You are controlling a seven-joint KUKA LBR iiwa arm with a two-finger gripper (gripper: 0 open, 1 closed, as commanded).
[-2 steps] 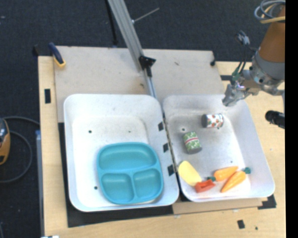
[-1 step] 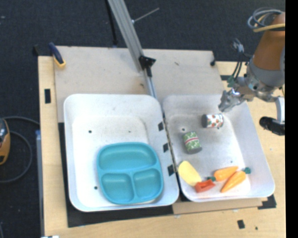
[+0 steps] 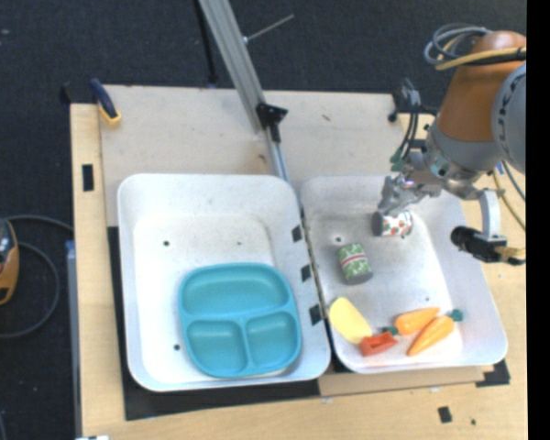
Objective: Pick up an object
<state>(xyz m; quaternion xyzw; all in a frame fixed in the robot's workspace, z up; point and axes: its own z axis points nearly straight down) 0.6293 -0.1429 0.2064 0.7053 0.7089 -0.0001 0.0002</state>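
Fingers (image 3: 396,211) pinched on a small white patterned object (image 3: 397,225) over the right bin (image 3: 477,337).

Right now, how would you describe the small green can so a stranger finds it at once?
Look in the right bin, near its middle. The green can lies below and left of the hand. It is the sole green, cylindrical thing; the carrots and yellow piece sit lower.

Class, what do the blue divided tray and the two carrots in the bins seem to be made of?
Blue divided tray: likely moulded plastic, with a smooth, evenly coloured, slightly glossy surface and rounded compartments. Carrots: probably plastic toy food, uniformly bright orange with green tips; the finish is too small to judge.
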